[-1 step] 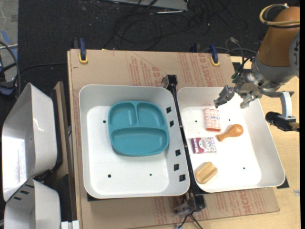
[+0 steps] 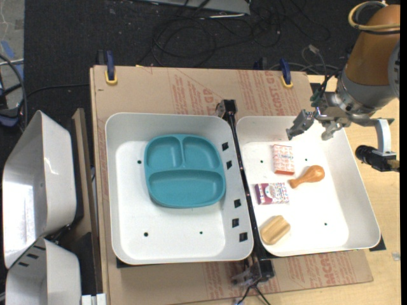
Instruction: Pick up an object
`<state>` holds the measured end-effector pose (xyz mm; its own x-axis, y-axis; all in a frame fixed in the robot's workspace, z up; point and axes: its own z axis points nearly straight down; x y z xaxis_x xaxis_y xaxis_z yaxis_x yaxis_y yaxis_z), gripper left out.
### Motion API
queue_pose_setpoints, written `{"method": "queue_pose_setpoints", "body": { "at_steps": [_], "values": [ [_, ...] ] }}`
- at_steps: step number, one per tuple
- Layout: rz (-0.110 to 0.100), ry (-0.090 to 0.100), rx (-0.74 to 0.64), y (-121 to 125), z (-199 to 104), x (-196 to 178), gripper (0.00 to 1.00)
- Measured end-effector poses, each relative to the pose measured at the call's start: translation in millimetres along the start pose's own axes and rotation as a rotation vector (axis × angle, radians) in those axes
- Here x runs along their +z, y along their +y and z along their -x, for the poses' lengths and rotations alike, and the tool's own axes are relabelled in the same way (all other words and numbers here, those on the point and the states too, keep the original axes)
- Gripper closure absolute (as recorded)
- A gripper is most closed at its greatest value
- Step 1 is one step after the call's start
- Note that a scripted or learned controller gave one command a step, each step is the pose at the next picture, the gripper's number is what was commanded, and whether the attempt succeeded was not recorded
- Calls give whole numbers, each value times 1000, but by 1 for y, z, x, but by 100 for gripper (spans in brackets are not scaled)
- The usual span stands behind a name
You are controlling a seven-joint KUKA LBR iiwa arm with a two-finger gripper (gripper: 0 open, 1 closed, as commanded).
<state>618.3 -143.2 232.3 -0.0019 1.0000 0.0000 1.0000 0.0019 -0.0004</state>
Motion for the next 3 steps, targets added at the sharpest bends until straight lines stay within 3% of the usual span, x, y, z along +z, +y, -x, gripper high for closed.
{"method": "queue_pose_setpoints", "body": {
  "at_steps": [1, 3],
  "values": [
    [-2, 0, 2, 4, -1, 62, 0],
    [-1, -1, 2, 4, -5, 142, 0]
  ]
}}
